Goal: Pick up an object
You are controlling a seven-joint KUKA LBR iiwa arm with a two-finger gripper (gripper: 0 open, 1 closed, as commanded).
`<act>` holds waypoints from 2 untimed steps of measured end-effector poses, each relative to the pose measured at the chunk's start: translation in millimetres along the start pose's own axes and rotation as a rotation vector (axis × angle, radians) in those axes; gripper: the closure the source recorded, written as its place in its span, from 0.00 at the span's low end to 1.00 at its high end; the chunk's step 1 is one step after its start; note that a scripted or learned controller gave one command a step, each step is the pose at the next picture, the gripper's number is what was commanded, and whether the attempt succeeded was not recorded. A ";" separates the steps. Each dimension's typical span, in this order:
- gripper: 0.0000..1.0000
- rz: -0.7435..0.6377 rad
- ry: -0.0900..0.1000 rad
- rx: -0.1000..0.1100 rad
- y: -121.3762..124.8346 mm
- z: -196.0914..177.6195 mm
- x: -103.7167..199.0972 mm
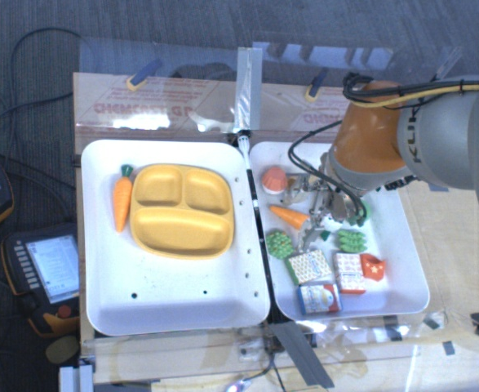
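Grey carpet surrounds the bench (92, 88) with two white bins. Left bin (100, 300) carries a yellow divided plate (182, 209) and a carrot (122, 201). Right bin (402, 251) holds toy food; the tool (314, 229), its spread impossible to tell, hangs over a small orange carrot piece (288, 216).

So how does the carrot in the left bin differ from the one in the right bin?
The left-bin carrot lies almost straight up and down in the view beside the yellow tray, with its green top showing; the right-bin carrot lies slantwise with no green top visible. The left one looks longer. The left one lies far from the arm; the right one lies just beside the claw. Both are orange toy carrots.
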State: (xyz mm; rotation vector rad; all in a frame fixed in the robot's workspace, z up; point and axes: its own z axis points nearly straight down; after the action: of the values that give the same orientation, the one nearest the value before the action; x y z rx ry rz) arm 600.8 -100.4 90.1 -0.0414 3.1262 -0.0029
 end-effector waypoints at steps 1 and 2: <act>0.00 0.093 -0.002 0.000 3.7 -0.4 12.3; 0.00 0.009 0.011 0.000 -65.6 -13.2 44.7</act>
State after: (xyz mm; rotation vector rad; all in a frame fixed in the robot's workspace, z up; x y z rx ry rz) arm 557.6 -167.2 102.7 -0.0275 3.1378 -0.0026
